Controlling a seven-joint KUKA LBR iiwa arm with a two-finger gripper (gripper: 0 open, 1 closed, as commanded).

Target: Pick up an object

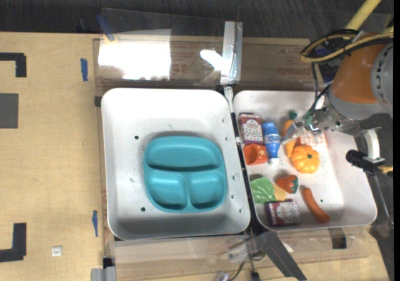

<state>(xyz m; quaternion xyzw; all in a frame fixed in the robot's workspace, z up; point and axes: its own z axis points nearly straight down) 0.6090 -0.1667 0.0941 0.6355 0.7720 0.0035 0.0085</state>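
Two shallow white bins are seen side by side on the worktop (44,148). In the left bin (119,117), at the centre of the frame, one teal divided tray (185,172) with three compartments is held; nothing is seen in the compartments.

In the right bin (350,202), at the right of the frame, about nine small things are counted: one red-and-white carton (250,128) with print too small to be read, one blue bottle (271,139) just beside it, one orange cup-like piece (255,154) below the carton, one orange pumpkin (305,158), one green leafy piece (262,188), one red pepper-like piece (287,183), one dark red can (284,213) lying on its side with an unreadable label, one orange-red sausage (314,204), and one small orange piece (287,127) near the top.

The pincer (310,123) is seen at the upper part of the right bin, just above the pumpkin; whether it is apart or together cannot be told. Nothing is seen held.
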